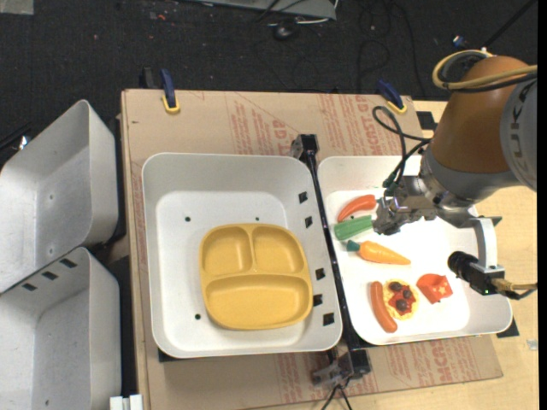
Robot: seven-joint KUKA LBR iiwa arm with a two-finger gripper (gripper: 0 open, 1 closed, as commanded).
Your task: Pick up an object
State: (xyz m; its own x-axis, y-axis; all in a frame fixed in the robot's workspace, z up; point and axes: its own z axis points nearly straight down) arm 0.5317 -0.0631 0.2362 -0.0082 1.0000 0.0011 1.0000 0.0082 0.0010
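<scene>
Green toy food (353,226), probably a pepper, is lain just beside the orange carrot (382,252) in the right bin (489,316); the gripper (386,215) is poised at its end, likely for grasping; jaw spread cannot be told.

Position: one camera, fixed above the bench (256,109).
Facing: down at a slant.
Range: middling; both bins whole, left bin (171,186), right bin (487,319), floor beyond.
Arm (479,135): enters from the right.
</scene>
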